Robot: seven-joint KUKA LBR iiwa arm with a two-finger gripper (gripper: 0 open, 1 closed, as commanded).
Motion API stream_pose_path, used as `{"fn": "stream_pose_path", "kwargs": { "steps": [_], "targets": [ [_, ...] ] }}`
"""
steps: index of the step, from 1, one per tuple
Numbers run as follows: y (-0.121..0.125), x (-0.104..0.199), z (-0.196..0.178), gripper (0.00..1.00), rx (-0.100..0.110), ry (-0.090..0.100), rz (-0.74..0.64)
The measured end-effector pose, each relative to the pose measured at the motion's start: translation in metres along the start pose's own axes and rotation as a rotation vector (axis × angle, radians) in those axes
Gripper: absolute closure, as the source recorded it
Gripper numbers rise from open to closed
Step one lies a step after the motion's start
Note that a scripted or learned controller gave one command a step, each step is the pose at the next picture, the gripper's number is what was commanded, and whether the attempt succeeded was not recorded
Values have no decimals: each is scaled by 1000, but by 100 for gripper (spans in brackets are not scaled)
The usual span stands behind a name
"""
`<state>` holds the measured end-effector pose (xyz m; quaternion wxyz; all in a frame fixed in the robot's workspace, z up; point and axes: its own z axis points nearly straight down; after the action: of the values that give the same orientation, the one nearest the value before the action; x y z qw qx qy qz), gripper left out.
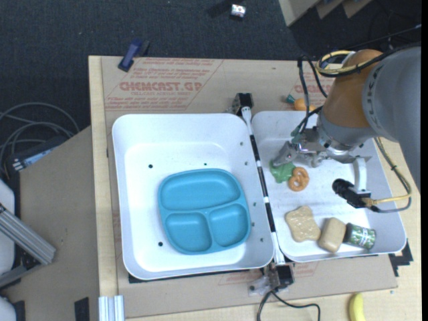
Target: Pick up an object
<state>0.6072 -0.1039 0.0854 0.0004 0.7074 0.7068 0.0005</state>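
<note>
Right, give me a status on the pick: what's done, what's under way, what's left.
Done: the arm has reached into the right bin, and the gripper sits low at its left side, over the green item and beside the pretzel.
Under way: the approach; nothing is visibly between the fingers.
Left: grasp and lift. The beige pieces and green can lie untouched, and the blue tray sits in the left bin.

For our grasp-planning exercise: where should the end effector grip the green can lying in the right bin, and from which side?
Grip the green can across its round body, coming from straight above. It lies on its side near the right bin's front corner, and the beige piece blocks its left end.
</note>
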Motion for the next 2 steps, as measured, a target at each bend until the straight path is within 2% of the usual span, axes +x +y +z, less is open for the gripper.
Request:
{"fn": "stream_pose_path", "kwargs": {
  "steps": [1, 2],
  "targets": [
    [-13, 1, 0, 0, 0, 0, 0],
    [-12, 5, 0, 0, -1, 0, 0]
  ]
}}
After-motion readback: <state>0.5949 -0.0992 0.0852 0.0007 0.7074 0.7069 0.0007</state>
